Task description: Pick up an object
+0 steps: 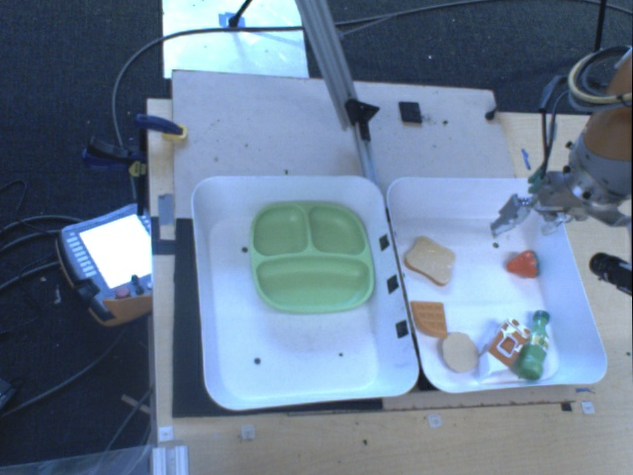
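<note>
Camera view showed my gripper [506, 218] hovering over the upper part of the right bin [584, 295], fingers slightly apart and holding nothing. Just below it lay a red tomato [522, 263]. Further left sat a bread slice [430, 260], with a cracker [429, 318], a round biscuit [459, 352] and a green bottle [533, 349] along the bin's near edge. A green divided plate [312, 257] rested in the left bin [297, 364].
</note>
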`<state>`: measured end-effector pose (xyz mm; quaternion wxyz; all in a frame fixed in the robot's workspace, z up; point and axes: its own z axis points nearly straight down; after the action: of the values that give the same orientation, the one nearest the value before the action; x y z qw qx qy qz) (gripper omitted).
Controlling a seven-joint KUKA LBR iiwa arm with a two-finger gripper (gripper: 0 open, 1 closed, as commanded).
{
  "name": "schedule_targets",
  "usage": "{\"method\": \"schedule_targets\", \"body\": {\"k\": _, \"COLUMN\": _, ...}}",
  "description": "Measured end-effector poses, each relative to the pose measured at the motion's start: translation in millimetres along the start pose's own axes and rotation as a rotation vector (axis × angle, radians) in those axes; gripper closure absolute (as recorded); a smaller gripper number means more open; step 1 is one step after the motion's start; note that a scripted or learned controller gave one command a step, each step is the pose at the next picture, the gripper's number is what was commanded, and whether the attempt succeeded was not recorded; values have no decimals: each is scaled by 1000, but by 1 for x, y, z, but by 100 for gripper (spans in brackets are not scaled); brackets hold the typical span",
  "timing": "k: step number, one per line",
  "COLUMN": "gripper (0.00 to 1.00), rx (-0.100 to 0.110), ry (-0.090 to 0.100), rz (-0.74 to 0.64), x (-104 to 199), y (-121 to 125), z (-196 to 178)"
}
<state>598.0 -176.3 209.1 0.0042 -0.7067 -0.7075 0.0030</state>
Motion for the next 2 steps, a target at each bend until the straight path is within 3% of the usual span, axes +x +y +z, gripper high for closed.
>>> {"method": "schedule_targets", "body": {"k": 1, "gripper": 0, "rx": -12, "ry": -2, "rz": -3, "x": 0, "y": 3, "z": -7}}
{"method": "schedule_targets", "body": {"k": 2, "gripper": 0, "rx": -10, "ry": -2, "rz": -5, "x": 0, "y": 12, "z": 38}}
